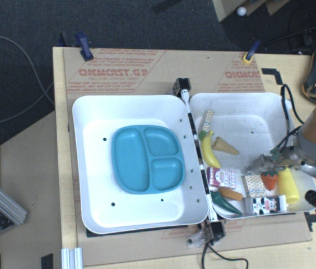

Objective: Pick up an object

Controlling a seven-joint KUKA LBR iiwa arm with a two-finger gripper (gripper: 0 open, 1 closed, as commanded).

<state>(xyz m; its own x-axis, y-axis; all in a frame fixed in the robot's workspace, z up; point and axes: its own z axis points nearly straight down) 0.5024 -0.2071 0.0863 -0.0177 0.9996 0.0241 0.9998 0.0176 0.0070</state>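
My gripper [268, 165] reaches in from the right and hangs low over the right bin [242, 106], near its right side. Directly under its tip lies a red strawberry toy [269, 180] with a green top, touching or nearly touching it. A yellow bottle [288, 186] lies just to the right of the strawberry. The grey wrist and the orange band cover part of the bin's right rim.
Also in the right bin are a banana [209, 150], an ice cream cone [224, 145], a pink packet [222, 178], a tan cracker packet [254, 184], a green pepper [226, 204] and a black-and-white box [265, 205]. The left bin [91, 116] holds a blue divided plate [147, 158].
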